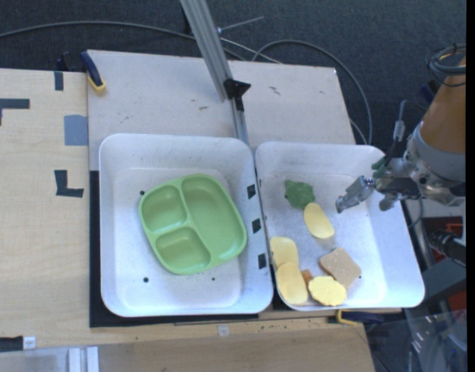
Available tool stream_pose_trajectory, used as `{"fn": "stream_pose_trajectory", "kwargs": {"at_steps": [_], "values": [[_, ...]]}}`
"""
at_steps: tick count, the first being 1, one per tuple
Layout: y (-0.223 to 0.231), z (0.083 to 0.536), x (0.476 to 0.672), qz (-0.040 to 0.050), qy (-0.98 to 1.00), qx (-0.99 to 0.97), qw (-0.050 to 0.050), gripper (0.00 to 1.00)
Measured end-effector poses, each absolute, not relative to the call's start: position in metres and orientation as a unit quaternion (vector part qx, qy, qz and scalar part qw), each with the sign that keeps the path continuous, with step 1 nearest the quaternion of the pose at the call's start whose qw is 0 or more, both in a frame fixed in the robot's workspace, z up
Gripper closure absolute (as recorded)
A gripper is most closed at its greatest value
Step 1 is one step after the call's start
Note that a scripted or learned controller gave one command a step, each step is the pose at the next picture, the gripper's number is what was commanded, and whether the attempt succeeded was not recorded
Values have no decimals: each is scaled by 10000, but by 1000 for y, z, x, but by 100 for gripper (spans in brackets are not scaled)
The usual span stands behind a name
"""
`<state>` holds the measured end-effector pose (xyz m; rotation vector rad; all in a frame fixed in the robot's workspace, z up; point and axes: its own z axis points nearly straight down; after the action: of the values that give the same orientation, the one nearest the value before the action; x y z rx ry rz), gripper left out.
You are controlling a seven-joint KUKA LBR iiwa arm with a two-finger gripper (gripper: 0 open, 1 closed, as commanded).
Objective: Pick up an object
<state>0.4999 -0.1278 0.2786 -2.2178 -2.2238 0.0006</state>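
Nearest the front edge of the table (36, 208), the right bin (392, 285) holds a crowd of small food pieces: a round yellow slice (328, 290) at the rim, touching a long yellow piece (290, 284) and a tan bread-like block (341, 267), with another yellow piece (283, 249) just behind. They sit bunched against the near wall, which I'd guess leaves little room to get around any one of them.

A step further in lies a pale yellow oval (318, 222), apart from the rest, and beyond it a leafy green piece (300, 194). These two look the easier picks, having free space around them.

In the left bin (113, 285) a green divided plate (192, 223) lies flat, slightly turned, well apart from the food.

The gripper (353, 197) hangs over the far right part of the right bin, beside the oval and green piece but not touching either. Nothing sits between its fingers; whether they are spread or closed I cannot tell.

Behind the bins a metal post (210, 37) slants away.
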Motion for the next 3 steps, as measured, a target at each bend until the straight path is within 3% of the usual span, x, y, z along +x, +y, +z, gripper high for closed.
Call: {"fn": "stream_pose_trajectory", "kwargs": {"at_steps": [1,3], "values": [[-128,279,500,2,-7081,-7062,3,0],[-132,155,495,26,-7076,-7066,39,0]]}}
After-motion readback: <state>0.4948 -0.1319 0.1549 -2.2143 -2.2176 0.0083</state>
